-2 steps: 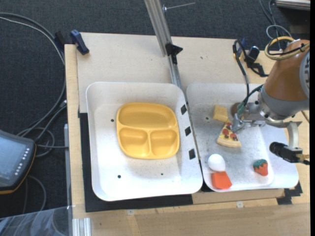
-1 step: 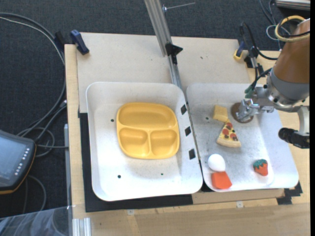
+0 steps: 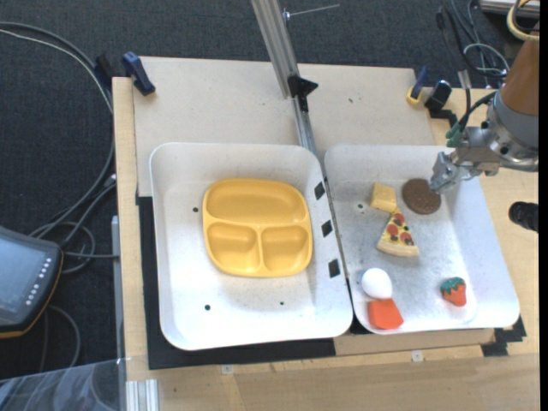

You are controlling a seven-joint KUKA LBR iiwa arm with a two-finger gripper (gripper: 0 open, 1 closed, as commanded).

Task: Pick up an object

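The right bin [image 3: 479, 229] holds a brown round cookie [image 3: 419, 198], a yellow cheese block [image 3: 384, 198], a pizza slice [image 3: 398, 236], a white egg [image 3: 376, 282], an orange piece [image 3: 386, 314] and a strawberry [image 3: 454, 291]. My gripper [image 3: 443, 176] hangs over the bin's upper right part, just right of and above the cookie, with its tip close to the cookie's edge. Nothing shows between its fingers.
The left bin [image 3: 171, 255] holds a yellow divided plate [image 3: 256, 227]. A metal pole [image 3: 278, 41] slants up from between the bins. Blue clamps [image 3: 137, 71] sit at the bench's back corners. Cables lie on the dark floor at left and upper right.
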